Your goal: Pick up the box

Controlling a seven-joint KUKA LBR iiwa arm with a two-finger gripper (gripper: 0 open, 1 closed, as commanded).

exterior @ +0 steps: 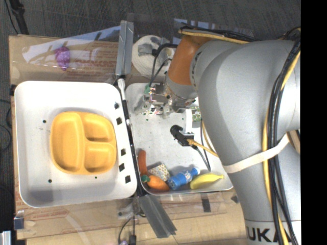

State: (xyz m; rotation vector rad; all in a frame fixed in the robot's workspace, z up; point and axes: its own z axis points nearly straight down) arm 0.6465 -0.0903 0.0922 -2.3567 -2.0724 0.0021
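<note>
Claw [156, 105] sat low at the far end of the right bin [159, 149]. Couldn't tell whether it was apart or together. Box [196, 116]: only a white-green sliver showed, just right of the claw, mostly hidden under the arm. Banana [206, 179], blue bottle [182, 178] and carrot [156, 184] lay along the near wall. Left bin [30, 98] held a yellow tray [83, 142].

1. I see a yellow divided tray [84, 142] in the middle of the left bin [30, 96].
2. In the right bin [153, 137], at 6 o'clock, lies a blue bottle [181, 179], with a yellow banana [207, 179] just at its 3 o'clock.
3. At the bottle's 9 o'clock lies an orange carrot [157, 184], with a patterned bundle [161, 171] just above it.
4. A red pepper [142, 162] lies at that bin's 7 o'clock, along the wall.
5. A small purple thing [63, 56] sits on the cardboard [30, 52] beyond the left bin's 11 o'clock.
</note>
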